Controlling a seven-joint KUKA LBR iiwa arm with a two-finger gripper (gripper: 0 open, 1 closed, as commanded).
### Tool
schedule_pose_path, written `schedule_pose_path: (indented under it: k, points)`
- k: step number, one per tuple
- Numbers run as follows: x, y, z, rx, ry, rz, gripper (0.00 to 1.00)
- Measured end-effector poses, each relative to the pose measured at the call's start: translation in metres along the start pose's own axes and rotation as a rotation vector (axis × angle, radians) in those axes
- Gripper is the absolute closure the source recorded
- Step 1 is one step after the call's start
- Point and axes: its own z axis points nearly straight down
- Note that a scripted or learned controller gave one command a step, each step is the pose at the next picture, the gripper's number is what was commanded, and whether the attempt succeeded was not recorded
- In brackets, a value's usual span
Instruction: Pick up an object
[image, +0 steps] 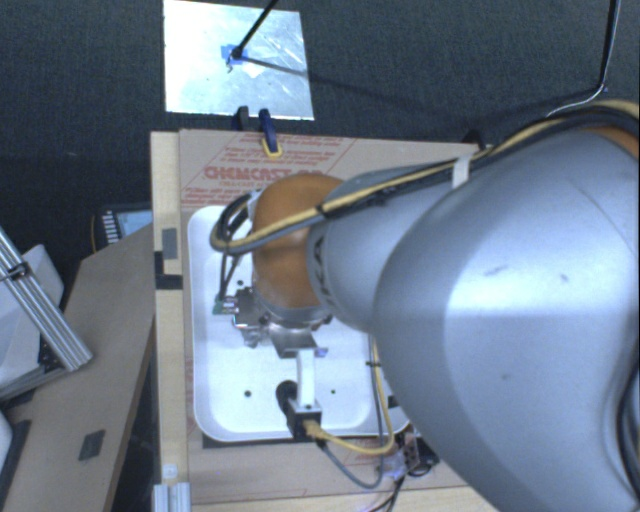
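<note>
The grey arm (500, 300) reaches in from the right and covers most of the right half of the view. Its orange band (285, 250) sits above the wrist, over the far part of a shallow white bin (215, 400) on the left. The gripper (285, 335) hangs below the band, over the middle of this bin and pointing down at its floor. From above, the wrist hides the tool's working end, so whether it is wide, narrow or holding anything cannot be told.

The near-left part of the bin floor shows bare white with a few small dark dots. The arm covers the far and right parts of the bin, so what lies there for picking cannot be told.

The bin rests on a cardboard sheet (300, 160) with red print, which lies on the wooden bench (165, 400). At the far edge of the cardboard stand a blue clamp (268, 130) and a black clamp (242, 118), side by side. Beyond them lies a shiny silver sheet (235, 60). An aluminium bar (40, 310) slants at the far left, well apart from the bin.
</note>
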Motion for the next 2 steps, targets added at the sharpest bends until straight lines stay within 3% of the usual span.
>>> schedule_pose_path:
  k: [1, 2]
  points:
    - [0.000, 0.001, -0.010, 0.000, 0.001, 0.002, 1.00]
    - [-0.094, -0.025, -0.126, -0.010, -0.003, 0.000, 1.00]
